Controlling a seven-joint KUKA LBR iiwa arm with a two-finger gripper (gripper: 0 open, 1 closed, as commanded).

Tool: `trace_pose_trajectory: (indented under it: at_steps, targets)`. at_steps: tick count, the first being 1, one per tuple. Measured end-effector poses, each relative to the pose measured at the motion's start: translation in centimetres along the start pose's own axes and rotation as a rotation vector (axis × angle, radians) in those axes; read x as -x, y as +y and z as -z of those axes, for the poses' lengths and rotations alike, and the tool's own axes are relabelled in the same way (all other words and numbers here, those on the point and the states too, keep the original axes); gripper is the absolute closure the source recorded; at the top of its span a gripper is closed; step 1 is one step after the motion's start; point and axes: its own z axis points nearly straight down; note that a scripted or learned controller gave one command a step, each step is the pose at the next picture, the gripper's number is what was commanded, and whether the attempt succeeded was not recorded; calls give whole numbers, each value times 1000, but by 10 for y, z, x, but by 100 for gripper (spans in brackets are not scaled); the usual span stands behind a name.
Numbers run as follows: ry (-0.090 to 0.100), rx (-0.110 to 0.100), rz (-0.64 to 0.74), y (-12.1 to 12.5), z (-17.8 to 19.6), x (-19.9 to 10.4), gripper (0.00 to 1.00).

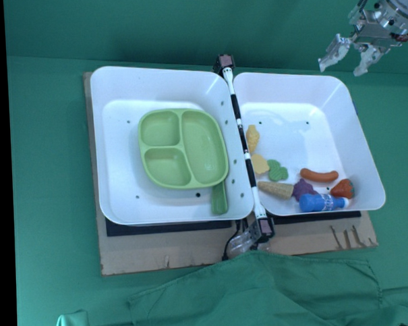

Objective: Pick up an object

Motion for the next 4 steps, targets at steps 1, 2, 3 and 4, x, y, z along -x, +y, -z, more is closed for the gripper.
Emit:
trace_pose_trajectory:
  at_steps: [1,2,3,4]
  targets:
    - [3,-8,2,-13,-99,-27,0]
    - [-1,8,0,-34,-175,-55,0]
    - [4,-14,8,38,-186,-44,0]
    - [-2,11,2,-17,-183,-90,0]
